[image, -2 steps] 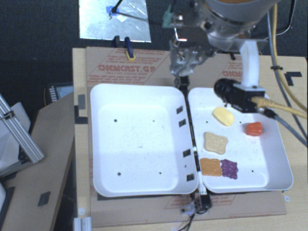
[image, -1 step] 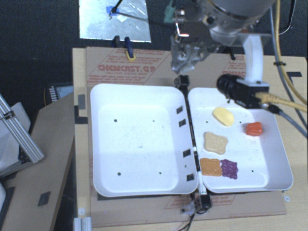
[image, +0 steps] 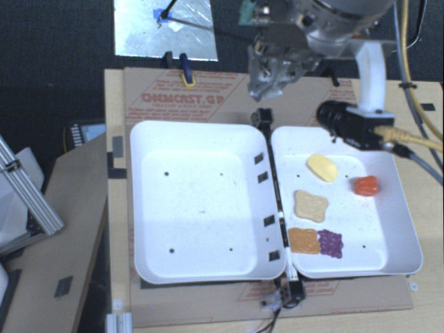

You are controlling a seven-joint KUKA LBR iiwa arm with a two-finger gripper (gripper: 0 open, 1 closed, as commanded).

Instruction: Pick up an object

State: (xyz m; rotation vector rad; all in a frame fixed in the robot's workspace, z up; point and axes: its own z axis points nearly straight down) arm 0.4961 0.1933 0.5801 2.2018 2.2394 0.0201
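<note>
The right bin (image: pixel 399 245) holds several small things: a pale yellow oval piece (image: pixel 322 167), a red-orange piece (image: pixel 366 185), a beige toast-shaped piece (image: pixel 310 206), an orange-brown flat piece (image: pixel 303 241) and a purple bunch (image: pixel 330 243). My gripper (image: pixel 262 89) hangs high above the back edge of the bins, near the seam between them. It is well clear of every piece and nothing shows between its fingers. Whether the fingers stand open or shut I cannot make out.
The left bin (image: pixel 149 207) lies beside the right one, joined by a row of black clips (image: pixel 266 177). A cardboard sheet (image: pixel 180 96) lies under both bins. A shiny metal plate (image: pixel 165 18) lies behind them.
</note>
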